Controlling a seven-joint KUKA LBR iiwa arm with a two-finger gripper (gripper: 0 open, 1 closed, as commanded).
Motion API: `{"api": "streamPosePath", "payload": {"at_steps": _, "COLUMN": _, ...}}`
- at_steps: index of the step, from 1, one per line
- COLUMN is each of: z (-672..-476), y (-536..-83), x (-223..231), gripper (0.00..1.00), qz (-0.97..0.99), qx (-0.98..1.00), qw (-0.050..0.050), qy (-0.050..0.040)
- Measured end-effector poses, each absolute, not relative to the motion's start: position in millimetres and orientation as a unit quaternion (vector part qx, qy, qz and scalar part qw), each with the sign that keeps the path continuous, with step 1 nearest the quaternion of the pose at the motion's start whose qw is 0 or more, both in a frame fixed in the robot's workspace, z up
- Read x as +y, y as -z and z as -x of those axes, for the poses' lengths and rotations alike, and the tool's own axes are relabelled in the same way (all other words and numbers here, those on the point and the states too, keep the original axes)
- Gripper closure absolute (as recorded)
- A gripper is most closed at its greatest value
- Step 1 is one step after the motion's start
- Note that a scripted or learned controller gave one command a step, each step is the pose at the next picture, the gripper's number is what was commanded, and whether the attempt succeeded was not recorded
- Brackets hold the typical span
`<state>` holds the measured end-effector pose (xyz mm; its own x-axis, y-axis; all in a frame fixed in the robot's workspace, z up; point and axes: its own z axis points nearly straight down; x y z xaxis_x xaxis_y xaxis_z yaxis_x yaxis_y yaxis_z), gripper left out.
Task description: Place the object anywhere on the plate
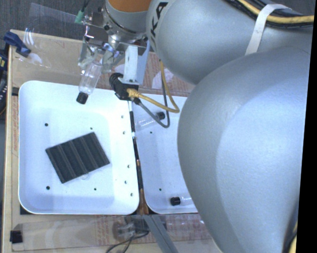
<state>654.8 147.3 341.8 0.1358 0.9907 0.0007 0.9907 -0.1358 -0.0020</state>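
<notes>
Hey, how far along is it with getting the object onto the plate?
Not done yet. The dark ribbed plate lies in the left bin with nothing visibly on it. In hand: the gripper is over that bin's far edge with a clear bottle, dark cap down, hanging between its fingers. Left: carry the bottle toward the near side, over the plate, lower it and let go.

Hidden largely beneath the bulky grey arm (240,135): the shallow white right-hand bin (161,167), its far side unseen.
</notes>
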Motion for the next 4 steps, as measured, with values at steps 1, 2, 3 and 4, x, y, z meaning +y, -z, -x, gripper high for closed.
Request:
{"api": "streamPosePath", "payload": {"at_steps": 1, "z": -584.6, "y": -264.4, "x": 108.3, "gripper": 1.0, "qz": 0.721, "qx": -0.693, "qw": 0.002, "qy": -0.0032}}
{"api": "streamPosePath", "payload": {"at_steps": 2, "z": -616.2, "y": -358.3, "x": 209.4, "gripper": 1.0, "qz": 0.785, "qx": -0.619, "qw": 0.001, "qy": -0.0009}}
{"api": "streamPosePath", "payload": {"at_steps": 3, "z": -577.9, "y": -442.4, "x": 160.6, "gripper": 1.0, "qz": 0.76, "qx": -0.65, "qw": 0.001, "qy": 0.0001}}
{"api": "streamPosePath", "payload": {"at_steps": 4, "z": -488.3, "y": -255.7, "x": 163.3, "gripper": 1.0, "qz": 0.762, "qx": -0.648, "qw": 0.001, "qy": -0.0037}}
